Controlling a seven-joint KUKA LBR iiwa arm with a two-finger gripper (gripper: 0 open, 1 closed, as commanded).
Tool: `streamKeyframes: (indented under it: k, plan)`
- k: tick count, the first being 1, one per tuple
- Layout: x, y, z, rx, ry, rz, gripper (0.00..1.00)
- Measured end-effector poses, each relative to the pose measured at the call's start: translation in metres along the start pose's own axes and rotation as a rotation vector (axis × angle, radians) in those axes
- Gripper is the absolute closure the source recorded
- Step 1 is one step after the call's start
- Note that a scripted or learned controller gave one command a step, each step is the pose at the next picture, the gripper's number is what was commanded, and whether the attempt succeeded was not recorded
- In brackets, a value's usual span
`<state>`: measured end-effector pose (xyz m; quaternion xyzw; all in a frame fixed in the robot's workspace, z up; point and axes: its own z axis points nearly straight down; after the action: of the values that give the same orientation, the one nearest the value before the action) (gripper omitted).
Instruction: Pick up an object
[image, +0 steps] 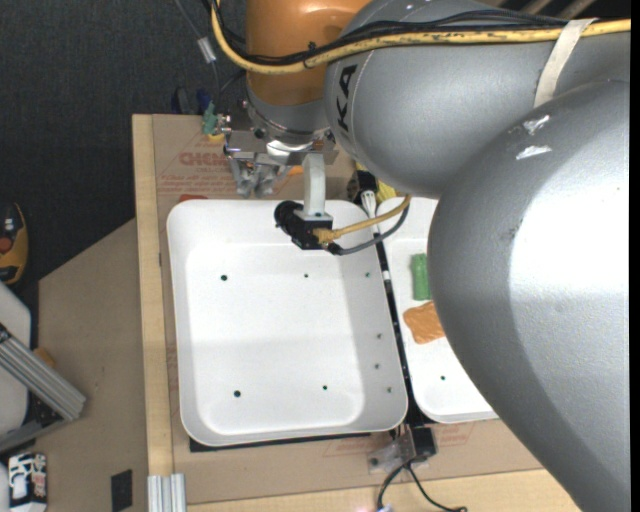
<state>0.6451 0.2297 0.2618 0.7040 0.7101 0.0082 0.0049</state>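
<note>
Grey robot arm (500, 200) with an orange band fills the view from twelve to five o'clock, over a brown desk (160, 300). Its gripper (255, 178) hangs at eleven o'clock, just beyond the left bin (200, 400); whether it is spread or closed cannot be told. Right bin (450, 400), at three o'clock, holds a green object (419, 277) and just below it an orange object (424, 323).

**Count, top-down view**

Bins: 2, white, side by side: left bin (200, 300), right bin (450, 400).
Loose items: 2, both in the right bin: 1 green object (420, 276), 1 orange object (424, 323).
Arm: 1 (520, 200).
</note>
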Motion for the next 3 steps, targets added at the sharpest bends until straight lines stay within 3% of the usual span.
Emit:
streamKeyframes:
  k: [3]
  plan:
    - [0.001,0.001,-0.031,-0.006,0.001,-0.002,1.0]
